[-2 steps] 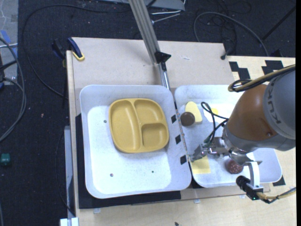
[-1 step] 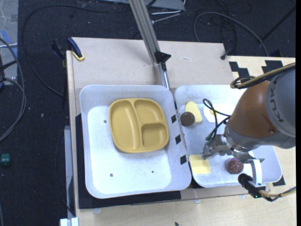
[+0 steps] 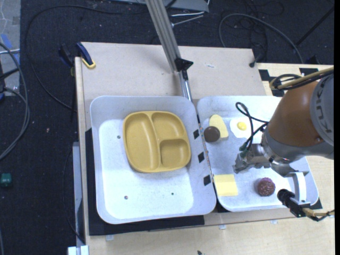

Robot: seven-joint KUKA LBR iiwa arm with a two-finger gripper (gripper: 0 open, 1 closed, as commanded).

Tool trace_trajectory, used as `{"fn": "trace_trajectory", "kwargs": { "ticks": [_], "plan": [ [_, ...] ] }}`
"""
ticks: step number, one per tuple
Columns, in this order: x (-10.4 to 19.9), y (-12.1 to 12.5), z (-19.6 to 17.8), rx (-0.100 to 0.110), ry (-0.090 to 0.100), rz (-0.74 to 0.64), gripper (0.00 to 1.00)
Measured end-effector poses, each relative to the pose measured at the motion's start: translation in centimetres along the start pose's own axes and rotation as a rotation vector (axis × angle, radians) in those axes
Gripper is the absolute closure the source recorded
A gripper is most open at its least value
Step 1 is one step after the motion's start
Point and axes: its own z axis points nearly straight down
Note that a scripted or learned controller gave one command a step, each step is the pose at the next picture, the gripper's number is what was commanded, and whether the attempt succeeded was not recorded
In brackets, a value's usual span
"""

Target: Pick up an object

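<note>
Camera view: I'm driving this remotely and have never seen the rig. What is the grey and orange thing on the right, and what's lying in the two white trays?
You are looking down at a slant from a fixed camera above a bench. The grey and orange shape is a robot arm reaching in from the right; its gripper hangs over the right bin, and nothing can be seen held in it. The left bin holds a yellow divided plate. The right bin holds small toy-like foods: a brown ball against a pale yellow piece, a fried egg, a yellow block and a dark red ball.
</note>
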Motion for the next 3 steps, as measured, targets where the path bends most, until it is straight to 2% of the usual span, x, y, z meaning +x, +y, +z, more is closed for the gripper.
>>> {"fn": "trace_trajectory", "kwargs": {
  "ticks": [2,3],
  "plan": [
    [0.5,0.5,-12.4,-0.004,-0.001,-0.002,1.00],
    [5.4,1.4,-12.2,0.002,0.002,-0.006,1.00]
  ]
}}
